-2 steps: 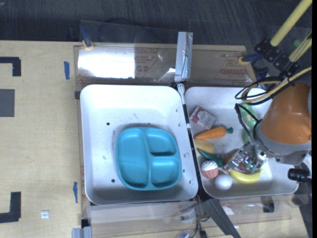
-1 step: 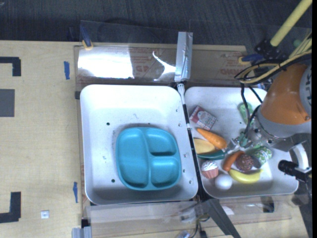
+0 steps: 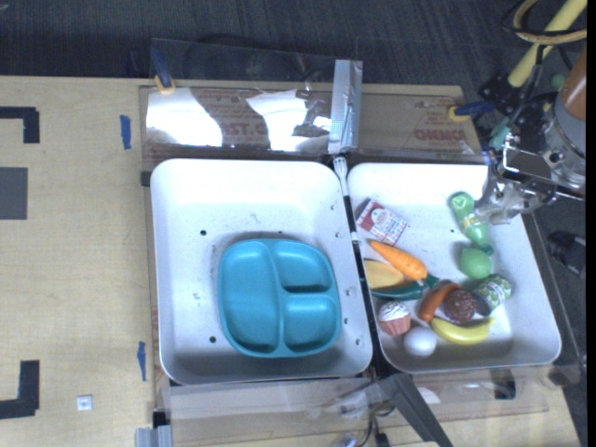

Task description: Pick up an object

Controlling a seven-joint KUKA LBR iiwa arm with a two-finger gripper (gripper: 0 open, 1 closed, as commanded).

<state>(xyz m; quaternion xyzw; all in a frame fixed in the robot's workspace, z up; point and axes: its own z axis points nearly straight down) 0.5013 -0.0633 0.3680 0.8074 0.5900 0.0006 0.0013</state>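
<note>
**Gripper at the right bin, nothing lifted yet**

We see the gripper [image 3: 494, 208] at the upper right of the right bin [image 3: 540, 343], low over its far corner. It comes in from the right edge of the frame, below the grey arm [image 3: 559, 161]. We cannot tell from this view how its jaws stand, because the metal parts blur together there. Just beside the gripper lies a green toy [image 3: 463, 206], long and bent, maybe a pepper or a cucumber. We judge this is the thing it goes for, but we do not see the toy between the jaws, so we do not count it as held.

So the task is at its beginning or middle: the approach looks made, the grasp and the lift are left.

The other toys are crowded in the lower half of the same bin. There is a round green ball [image 3: 476, 263] near the green toy, a carrot [image 3: 400, 258] in the middle, a red and white packet [image 3: 381, 220] above it, a banana [image 3: 461, 330] at the bottom, a white egg [image 3: 421, 341] and a small cupcake [image 3: 394, 318] beside it. The round green ball is close below the green toy and may be pushed when the gripper closes. The bin wall on the right is also near.

The left bin [image 3: 177, 250] carries a blue divided tray [image 3: 277, 296]. It is well apart from the gripper and does not stand in the way.
</note>
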